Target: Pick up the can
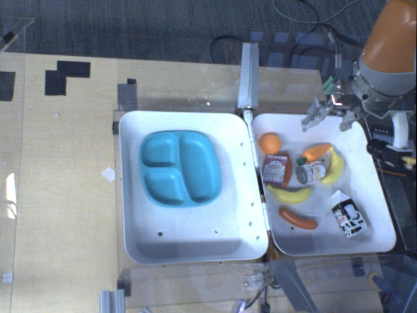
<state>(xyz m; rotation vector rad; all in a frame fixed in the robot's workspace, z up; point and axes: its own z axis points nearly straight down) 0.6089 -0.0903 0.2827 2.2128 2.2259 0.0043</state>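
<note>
The can [311, 172] lies on its side in the middle of the right bin [381, 194], silver with a red and white label. It rests between a carrot [317, 152] and a banana [291, 193]. My gripper [329, 115] hangs above the bin's far edge, up and to the right of the can and apart from it. Its two fingers are spread, with nothing between them.
The right bin also holds an orange [270, 142], a dark red packet [276, 169], a second banana [336, 167], a hot dog [298, 218] and a black and white carton [349, 216]. A blue divided plate [180, 167] lies in the left bin [189, 240].
</note>
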